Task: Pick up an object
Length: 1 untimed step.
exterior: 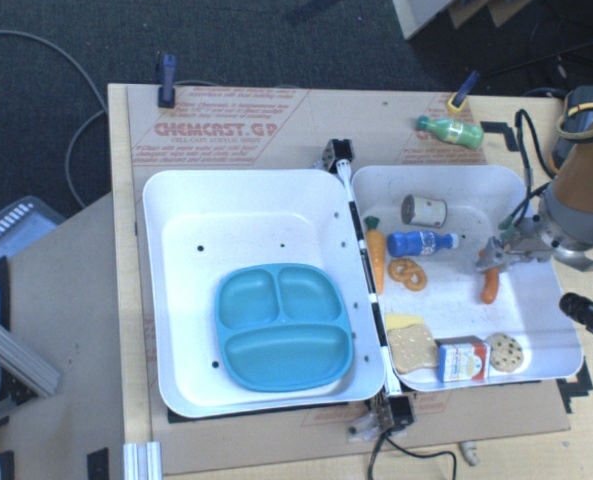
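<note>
Gripper (pixel 495 257) poised right above the sausage (pixel 490 287); finger state, cannot tell — it could roll aside if the fingers land off-centre

This place looks like a robotics lab, not a home. The table (pixel 276 118) is a bare wooden board with printed red letters, and two white bins (pixel 176 268) are fixed on it with clamps. Cables (pixel 36 58) run over the dark carpet floor (pixel 226 18) far left of the hand (pixel 496 258). The toy food (pixel 408 273) just left of the hand is plastic, for tests.
</note>
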Available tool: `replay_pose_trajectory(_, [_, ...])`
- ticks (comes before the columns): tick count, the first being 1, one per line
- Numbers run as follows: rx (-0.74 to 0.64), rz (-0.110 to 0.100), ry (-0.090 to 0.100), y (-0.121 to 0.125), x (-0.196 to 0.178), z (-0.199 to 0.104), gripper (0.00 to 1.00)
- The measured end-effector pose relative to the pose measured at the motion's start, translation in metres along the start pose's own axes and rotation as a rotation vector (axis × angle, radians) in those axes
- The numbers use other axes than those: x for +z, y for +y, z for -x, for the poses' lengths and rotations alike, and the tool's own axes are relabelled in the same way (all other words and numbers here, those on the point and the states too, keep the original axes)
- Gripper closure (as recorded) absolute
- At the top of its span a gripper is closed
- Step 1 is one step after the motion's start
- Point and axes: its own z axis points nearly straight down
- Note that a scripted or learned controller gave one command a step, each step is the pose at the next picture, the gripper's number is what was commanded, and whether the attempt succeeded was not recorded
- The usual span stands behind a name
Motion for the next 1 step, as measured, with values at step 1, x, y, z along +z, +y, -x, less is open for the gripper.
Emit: replay_pose_trajectory(1, [0.0,-0.002,-0.001,0.0182,0.0067,-0.0698,1.0])
